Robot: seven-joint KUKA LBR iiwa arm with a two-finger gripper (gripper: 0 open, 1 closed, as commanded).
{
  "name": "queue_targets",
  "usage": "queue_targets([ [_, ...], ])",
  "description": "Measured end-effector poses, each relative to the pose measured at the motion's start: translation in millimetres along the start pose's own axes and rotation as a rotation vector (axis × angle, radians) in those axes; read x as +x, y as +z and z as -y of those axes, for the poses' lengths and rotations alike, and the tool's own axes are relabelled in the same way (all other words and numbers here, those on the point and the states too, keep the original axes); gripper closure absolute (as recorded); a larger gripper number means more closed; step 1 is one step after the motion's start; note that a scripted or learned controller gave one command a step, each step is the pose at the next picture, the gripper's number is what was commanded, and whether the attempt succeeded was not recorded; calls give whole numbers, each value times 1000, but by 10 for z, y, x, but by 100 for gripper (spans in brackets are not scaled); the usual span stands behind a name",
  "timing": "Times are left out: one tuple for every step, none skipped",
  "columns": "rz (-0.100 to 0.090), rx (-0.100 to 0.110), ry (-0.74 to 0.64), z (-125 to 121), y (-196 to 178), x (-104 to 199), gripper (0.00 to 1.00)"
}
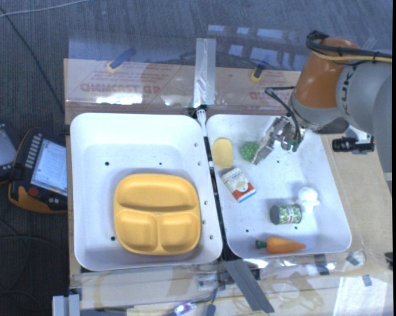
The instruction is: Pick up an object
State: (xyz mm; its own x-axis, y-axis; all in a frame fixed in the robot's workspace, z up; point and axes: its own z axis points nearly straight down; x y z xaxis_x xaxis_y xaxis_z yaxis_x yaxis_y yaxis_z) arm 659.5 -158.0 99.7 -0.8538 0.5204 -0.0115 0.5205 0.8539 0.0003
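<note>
Fingers of the end effector (271, 145) hang low in the right bin (329, 176), near its far edge. I cannot tell if they are apart or together, and nothing sits between them. A small green thing (250, 151) lies just beside the tips. A yellow thing (223, 153) and a little box (238, 184) lie by the bin's left wall. A green can (286, 214) and a white ball (308, 195) sit further toward the near edge, and a carrot (281, 245) lies by the near edge. The left bin (92, 137) has a yellow tray (157, 212). No pick is done yet; grabbing and lifting are left.
</note>
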Motion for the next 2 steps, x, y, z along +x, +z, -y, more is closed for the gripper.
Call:
queue_targets([
  [-10,3,446,26,72,39,100],
  [-12,9,666,-581,-1030,245,100],
])
